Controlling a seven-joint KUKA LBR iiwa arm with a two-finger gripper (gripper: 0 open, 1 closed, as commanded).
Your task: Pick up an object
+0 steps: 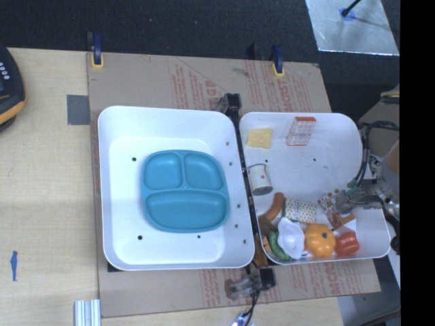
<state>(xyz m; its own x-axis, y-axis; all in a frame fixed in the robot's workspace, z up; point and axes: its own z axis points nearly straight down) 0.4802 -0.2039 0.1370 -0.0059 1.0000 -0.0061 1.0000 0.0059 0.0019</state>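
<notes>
Gripper (343, 206) sits low over the right bin's (340, 131) right edge, near the front corner; its fingers blur into the clutter, so I cannot tell how they stand, and nothing shows as held.

Right beside it, along the bin's front edge, the toys crowd together: a red pepper (347, 243) nearest the gripper, an orange pepper (319, 240) touching it, then a white piece (291, 236) over something green (275, 244), with a hot dog (273, 208) and a speckled packet (301, 210) just behind. A can (259, 179) stands at the bin's left edge. A yellow square (259, 138) and a small box (301, 130) lie apart near the back edge. The left bin (115, 182) carries a blue tray (185, 189).

The red pepper looks the likeliest target. It is probably light, hollow plastic, stiff and smooth, so rounded sides could squirt out of a pinch. Closing across its narrower middle should seat best, though the orange one pressed against it leaves little room for a finger on that side. The can or box, standing clear, would be simpler to take.
</notes>
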